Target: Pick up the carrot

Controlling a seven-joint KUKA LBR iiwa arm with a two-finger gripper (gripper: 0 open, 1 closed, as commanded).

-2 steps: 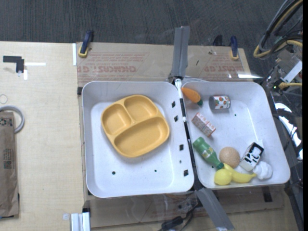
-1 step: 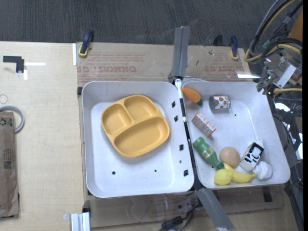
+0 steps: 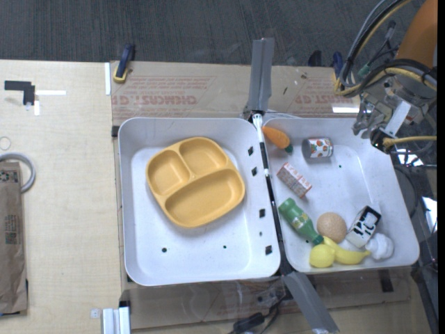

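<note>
The carrot [image 3: 277,138] is a short orange piece lying in the far left corner of the right bin [image 3: 389,179], close to the divider. My gripper [image 3: 372,125] hangs at the right bin's far right edge, well to the right of the carrot and apart from it. Cables crowd around it.
A yellow sectioned plate [image 3: 195,181] lies in the left bin [image 3: 139,242]. The right bin also holds a small can [image 3: 318,148], a carton [image 3: 294,180], a green bottle [image 3: 298,220], a brown ball [image 3: 332,225], a yellow banana [image 3: 337,255] and a black-and-white item [image 3: 364,225].
</note>
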